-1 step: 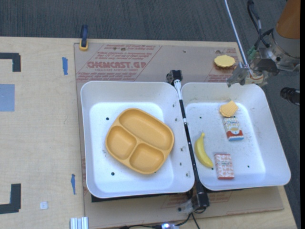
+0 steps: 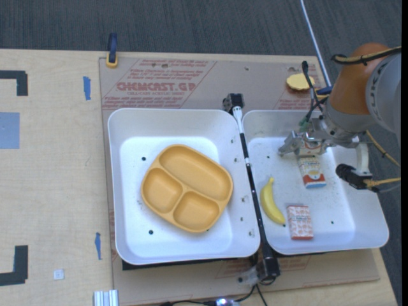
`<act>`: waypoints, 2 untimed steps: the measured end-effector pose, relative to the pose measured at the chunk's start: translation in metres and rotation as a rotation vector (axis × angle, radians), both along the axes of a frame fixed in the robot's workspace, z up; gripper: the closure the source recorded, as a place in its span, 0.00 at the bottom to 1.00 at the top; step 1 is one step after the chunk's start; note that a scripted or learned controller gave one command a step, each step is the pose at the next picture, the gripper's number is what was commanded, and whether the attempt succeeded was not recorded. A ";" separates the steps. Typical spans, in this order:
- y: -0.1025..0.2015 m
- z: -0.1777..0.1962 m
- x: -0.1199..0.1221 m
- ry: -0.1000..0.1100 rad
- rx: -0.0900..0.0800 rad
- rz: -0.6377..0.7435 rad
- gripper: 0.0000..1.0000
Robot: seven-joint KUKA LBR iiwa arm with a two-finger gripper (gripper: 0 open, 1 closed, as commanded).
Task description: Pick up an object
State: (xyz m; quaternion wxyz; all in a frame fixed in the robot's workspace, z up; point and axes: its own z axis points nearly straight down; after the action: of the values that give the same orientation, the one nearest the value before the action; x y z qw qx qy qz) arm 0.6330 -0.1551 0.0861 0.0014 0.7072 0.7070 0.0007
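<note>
Camera view, read from its left side across: I see the pale wooden bench (image 2: 51, 190) with black corner marks, a blue square at the far left edge and short blue tape strips. A brown board (image 2: 172, 81) lies under the bins, and its red print reads roughly "CHEMCAST GP"; the smaller lines beneath it are too fine for me to read. A blue and yellow clamp (image 2: 112, 50) grips the board's upper left corner.

The left bin (image 2: 121, 171) holds a yellow divided plate (image 2: 187, 188) with three compartments, lying flat and turned at a slant near the bin's middle.

Between the bins runs a black bar (image 2: 245, 164), from a small black fitting at the top down to a bracket at the near edge.

In the right bin (image 2: 363, 225) I count three things. A banana (image 2: 271, 202) lies near the left wall, running roughly top to bottom. Just right of it and a little lower sits a small red and white box (image 2: 299, 222); its print is too small for me to read. Higher up, a white carton (image 2: 312, 171) with red and blue patches lies lengthwise, its label also unreadable from here.

The gripper (image 2: 308, 142) hangs directly above the upper end of that carton, and I cannot tell how it stands or whether it touches the carton. A round yellow disc (image 2: 297, 82) rests on the board beyond the bin. The arm (image 2: 363, 88), orange band showing, enters from the right.
</note>
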 end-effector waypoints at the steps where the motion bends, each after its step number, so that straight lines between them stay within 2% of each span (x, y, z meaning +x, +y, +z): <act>1: 0.049 0.000 -0.046 0.002 0.003 0.002 0.00; 2: 0.049 0.010 -0.045 -0.001 0.002 0.000 1.00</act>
State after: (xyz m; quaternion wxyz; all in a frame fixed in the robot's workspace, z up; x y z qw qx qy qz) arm 0.5875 -0.1062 0.0960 0.0012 0.7072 0.7070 0.0018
